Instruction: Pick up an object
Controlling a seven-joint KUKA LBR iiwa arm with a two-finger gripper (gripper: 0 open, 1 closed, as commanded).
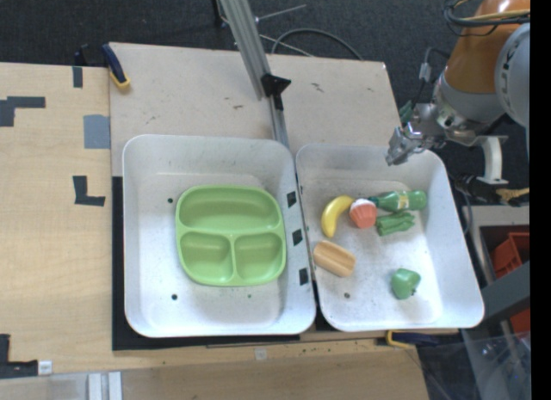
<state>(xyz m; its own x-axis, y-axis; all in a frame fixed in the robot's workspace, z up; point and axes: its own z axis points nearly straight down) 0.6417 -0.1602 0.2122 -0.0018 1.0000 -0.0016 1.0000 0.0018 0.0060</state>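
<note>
1. Evidently the approach step: the grey arm's pincer (401,150) hovers over the far rim of the right-hand shallow white bin (456,243); how wide it stands, I cannot tell.
2. Next, descend toward the curved yellow plastic banana (335,214), mid-bin, nearer the bin's left wall.

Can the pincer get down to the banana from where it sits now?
Probably yes. The pincer hangs over the right bin's far rim, and the banana lies uncovered, with bare floor on its far side.

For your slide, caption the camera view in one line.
Gripper above right bin's far corner; banana and toy foods inside; green tray in left bin.
</note>
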